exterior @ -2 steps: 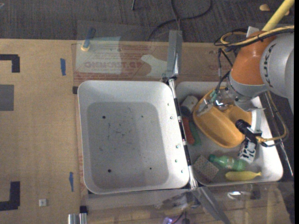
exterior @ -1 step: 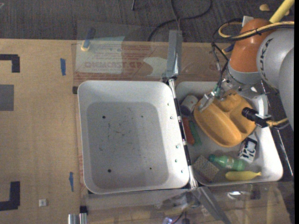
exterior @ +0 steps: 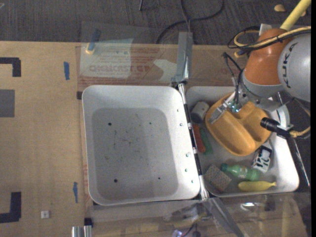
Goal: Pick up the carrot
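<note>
Along right bin's [exterior: 291, 179] left wall lay the carrot [exterior: 199, 138], unpicked; gripper [exterior: 232, 107] above, jaw state indiscernible.

Left bin [exterior: 94, 132] open — right bin [exterior: 291, 179] crowded

White bins [exterior: 94, 100], orange carrot [exterior: 199, 138], green bottle [exterior: 240, 172], yellow banana [exterior: 256, 185], grey-and-orange arm [exterior: 276, 63].

Even, bright overhead light, soft shadows, slightly grainy, mildly blurred throughout.
</note>
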